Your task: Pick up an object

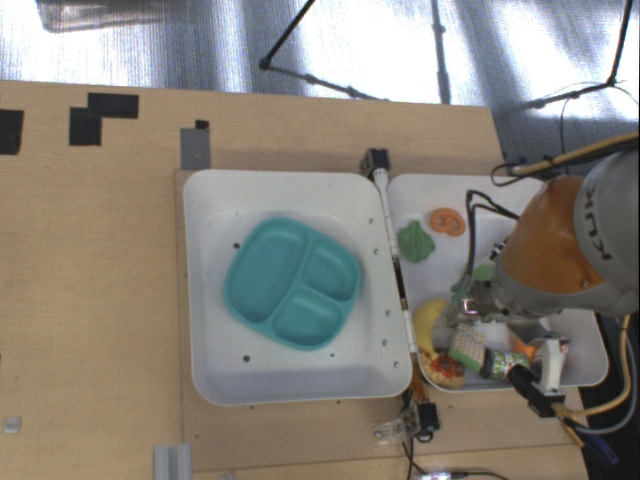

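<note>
An object for picking is not singled out by the task; the candidates lie clustered in the right bin [590, 363]. Taken from the left, the counter [90, 298] is seen to carry the left bin [290, 383], in which a teal divided plate [292, 281] rests, well apart from the arm. Across the shared rim, a green leaf-shaped piece [415, 240] and an orange round piece [447, 221] are found in the far part of the right bin, just beside each other. Nearer the front, a yellow banana-like piece [428, 323] lies with its long axis running roughly front to back, and a heap of small mixed items [462, 353] is set just to its right. The end effector [470, 306] is placed low over this heap, with the banana-like piece just to its left in the view and the heap just in front of it. Whether it is spread or closed cannot be told, since it is blocked by the wrist, and nothing can be seen held. It is judged that the coming move depends on the short offset towards the heap.
</note>
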Available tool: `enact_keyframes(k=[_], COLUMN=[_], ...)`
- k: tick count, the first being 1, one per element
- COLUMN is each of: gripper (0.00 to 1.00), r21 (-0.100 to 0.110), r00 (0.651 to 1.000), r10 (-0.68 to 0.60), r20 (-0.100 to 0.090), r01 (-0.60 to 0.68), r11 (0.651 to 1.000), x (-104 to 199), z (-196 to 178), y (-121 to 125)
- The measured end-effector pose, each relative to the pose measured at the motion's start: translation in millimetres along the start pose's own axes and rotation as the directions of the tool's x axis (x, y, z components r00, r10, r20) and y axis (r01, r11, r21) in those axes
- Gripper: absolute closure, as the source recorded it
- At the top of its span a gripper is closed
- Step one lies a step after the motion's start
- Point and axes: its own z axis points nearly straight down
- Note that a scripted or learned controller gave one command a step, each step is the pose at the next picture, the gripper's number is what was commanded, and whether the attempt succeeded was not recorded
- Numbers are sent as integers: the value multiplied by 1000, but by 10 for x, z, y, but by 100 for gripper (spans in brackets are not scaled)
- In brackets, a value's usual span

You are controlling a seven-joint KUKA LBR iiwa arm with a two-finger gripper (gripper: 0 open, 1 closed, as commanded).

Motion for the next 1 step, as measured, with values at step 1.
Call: enact_keyframes(k=[1], gripper=[0], r21=[0], r00=[1000], r10=[-1], r20=[-2], r01=[1], r11=[1000], x=[-9], z=[1], y=[0])
